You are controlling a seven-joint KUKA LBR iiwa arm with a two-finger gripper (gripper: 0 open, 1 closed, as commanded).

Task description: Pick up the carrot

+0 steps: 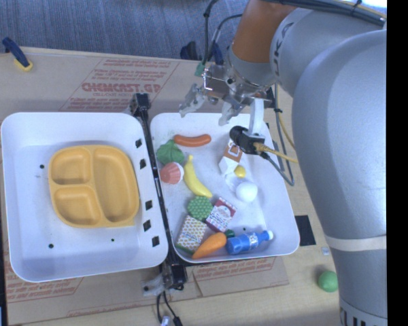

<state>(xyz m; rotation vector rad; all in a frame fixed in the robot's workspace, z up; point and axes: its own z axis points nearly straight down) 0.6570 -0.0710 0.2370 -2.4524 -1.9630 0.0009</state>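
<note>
Grey and orange, the arm comes in from the right and carries its gripper [209, 106] above the far rim of the right bin [280, 217], fingers spread apart with nothing between them. Just below it in that bin lie a sausage [192, 140] and a green leafy toy [170, 152], then a banana [196, 178], a white egg [246, 191] and a small carton [230, 157]. The carrot [209, 245] rests at the near edge of the same bin, well apart from the gripper, touching a blue bottle [247, 242] on its right and a patterned packet [191, 232] on its left. Beside this bin, the left bin [20, 182] holds a yellow divided tray [94, 185]. Both bins sit on brown cardboard [88, 80] (printed with red lettering), which covers the bench; beyond it runs grey ribbed flooring [88, 12]. A green ball [328, 280] lies off the cardboard at the near right.
</note>
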